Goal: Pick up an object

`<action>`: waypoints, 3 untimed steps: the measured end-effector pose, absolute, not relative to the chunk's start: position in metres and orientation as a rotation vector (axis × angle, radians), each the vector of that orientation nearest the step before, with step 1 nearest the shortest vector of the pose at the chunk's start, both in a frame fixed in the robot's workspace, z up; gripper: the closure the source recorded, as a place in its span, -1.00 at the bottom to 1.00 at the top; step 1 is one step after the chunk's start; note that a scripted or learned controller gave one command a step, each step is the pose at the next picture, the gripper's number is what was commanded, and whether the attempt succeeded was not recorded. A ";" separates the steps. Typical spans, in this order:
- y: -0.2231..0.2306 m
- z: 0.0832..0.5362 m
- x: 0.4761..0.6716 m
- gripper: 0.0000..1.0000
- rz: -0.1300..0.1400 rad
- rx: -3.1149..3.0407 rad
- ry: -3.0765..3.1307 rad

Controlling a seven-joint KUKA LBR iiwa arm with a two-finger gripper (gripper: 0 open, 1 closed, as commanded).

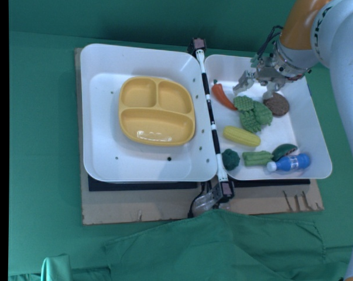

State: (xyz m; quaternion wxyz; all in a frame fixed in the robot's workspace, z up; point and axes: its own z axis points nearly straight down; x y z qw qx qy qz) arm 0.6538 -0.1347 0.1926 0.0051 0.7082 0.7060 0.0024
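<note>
Gripper [259, 85] hangs spread, holding nothing, over the right bin [319, 157]; green lettuce [252, 112] just below it, brown patty [276, 104] beside, likely lining up a pick.

We lose the arm [340, 34] past the right edge behind the gripper [259, 84], we cannot make out what its fingers enclose, the brown patty [277, 104] just below it part-hidden, the far-below watermelon slice [284, 151] half-covered by the blue bottle [290, 163]
</note>
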 end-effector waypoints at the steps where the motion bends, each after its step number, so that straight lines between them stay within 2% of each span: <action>1: -0.099 0.183 0.700 -1.00 -0.021 2.219 2.226; 2: -0.096 0.185 0.672 -1.00 0.008 2.220 2.208; 3: -0.134 0.224 0.703 -1.00 0.008 2.218 2.209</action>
